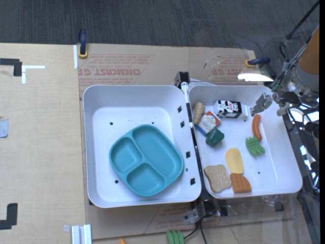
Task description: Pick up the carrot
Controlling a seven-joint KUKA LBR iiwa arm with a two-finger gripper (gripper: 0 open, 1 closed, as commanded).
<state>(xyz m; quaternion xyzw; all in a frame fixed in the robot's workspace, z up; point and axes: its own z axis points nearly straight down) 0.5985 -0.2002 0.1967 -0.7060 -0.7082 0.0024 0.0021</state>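
Observation:
The carrot [256,126], a short orange-red stick, lies in the right bin [284,156] near its right wall. A green leafy piece [255,146] sits just below its lower end. My gripper [272,105] hangs over the bin's far right corner, up and to the right of the carrot and apart from it. Its fingers are open with nothing between them. The arm comes in from the right edge.
The right bin also holds a black-and-white carton [228,109], a small blue box [207,123], a green pepper [215,137], a yellow piece [234,160], a toast slice [218,178] and an orange block [240,183]. A teal divided plate [146,159] lies in the left bin [96,111].

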